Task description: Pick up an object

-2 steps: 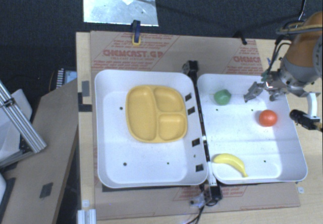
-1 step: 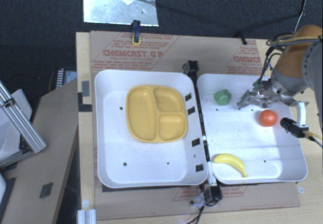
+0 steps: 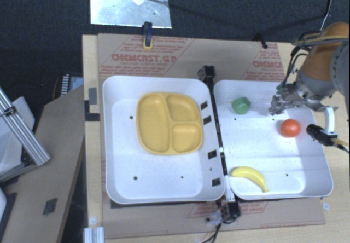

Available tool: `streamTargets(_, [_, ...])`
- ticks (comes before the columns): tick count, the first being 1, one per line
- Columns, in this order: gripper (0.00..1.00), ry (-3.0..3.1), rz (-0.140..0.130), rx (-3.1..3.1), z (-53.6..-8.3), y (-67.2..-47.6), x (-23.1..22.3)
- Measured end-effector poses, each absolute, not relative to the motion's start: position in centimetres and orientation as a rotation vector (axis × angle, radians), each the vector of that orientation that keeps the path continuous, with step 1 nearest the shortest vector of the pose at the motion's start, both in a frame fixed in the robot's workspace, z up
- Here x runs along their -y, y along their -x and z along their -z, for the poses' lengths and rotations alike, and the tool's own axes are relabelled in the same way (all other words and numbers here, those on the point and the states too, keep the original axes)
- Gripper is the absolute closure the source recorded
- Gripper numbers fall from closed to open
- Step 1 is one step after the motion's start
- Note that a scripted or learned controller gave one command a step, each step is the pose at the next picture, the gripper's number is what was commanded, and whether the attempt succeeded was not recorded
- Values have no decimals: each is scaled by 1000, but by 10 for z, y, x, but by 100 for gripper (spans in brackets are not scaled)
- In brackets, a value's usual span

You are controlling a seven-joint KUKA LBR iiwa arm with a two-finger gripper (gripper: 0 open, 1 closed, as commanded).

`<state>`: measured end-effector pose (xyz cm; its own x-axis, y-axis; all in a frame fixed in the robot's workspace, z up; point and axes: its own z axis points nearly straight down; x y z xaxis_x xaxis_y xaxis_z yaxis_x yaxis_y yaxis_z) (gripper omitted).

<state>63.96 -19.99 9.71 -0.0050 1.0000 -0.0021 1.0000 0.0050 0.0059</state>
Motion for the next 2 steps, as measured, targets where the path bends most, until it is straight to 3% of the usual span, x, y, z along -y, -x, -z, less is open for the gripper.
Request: streamTargets(2, [100,-2208,-6,-2222,-199,-658,205])
